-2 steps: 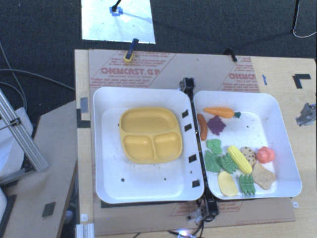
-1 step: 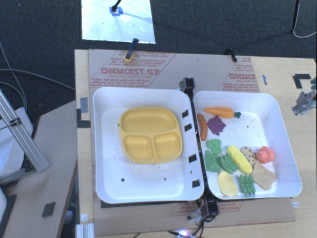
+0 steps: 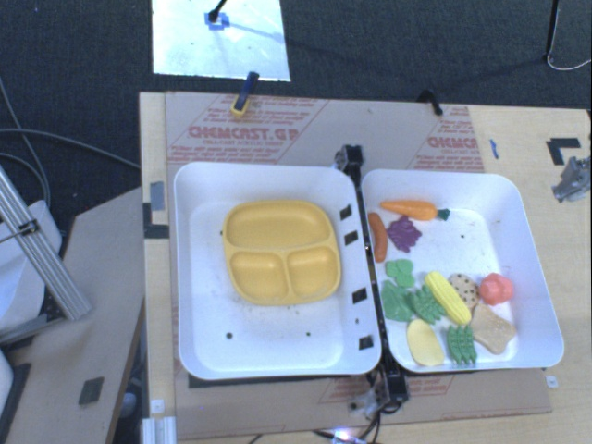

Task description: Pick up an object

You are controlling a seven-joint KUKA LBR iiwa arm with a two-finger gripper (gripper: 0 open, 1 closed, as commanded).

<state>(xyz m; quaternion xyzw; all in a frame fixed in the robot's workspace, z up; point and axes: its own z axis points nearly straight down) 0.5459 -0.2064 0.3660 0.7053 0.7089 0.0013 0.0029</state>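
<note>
Two white bins on the table (image 3: pixel 157 340). Left bin (image 3: pixel 199 340): one yellow three-compartment plate (image 3: pixel 280 251). Right bin (image 3: pixel 532 276): about ten toy foods, including one carrot (image 3: pixel 412 209), one sausage (image 3: pixel 377 236), one corn cob (image 3: pixel 447 297), one grape bunch (image 3: pixel 404 234), one tomato (image 3: pixel 497 288). Tool (image 3: pixel 572 179) at right edge, state can't tell.

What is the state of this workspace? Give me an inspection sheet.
Surface: bench bearing left bin and right bin, both white.
Job's things: carrot, sausage, grapes, corn, cookie, bread and other toy food, all in right bin.
Clutter: yellow tray in left bin.
End effector: grey, at right edge, off the bins.
Cables: black cables left; white cable top right.
Surroundings: carpet, metal sheet, aluminium frame.
</note>
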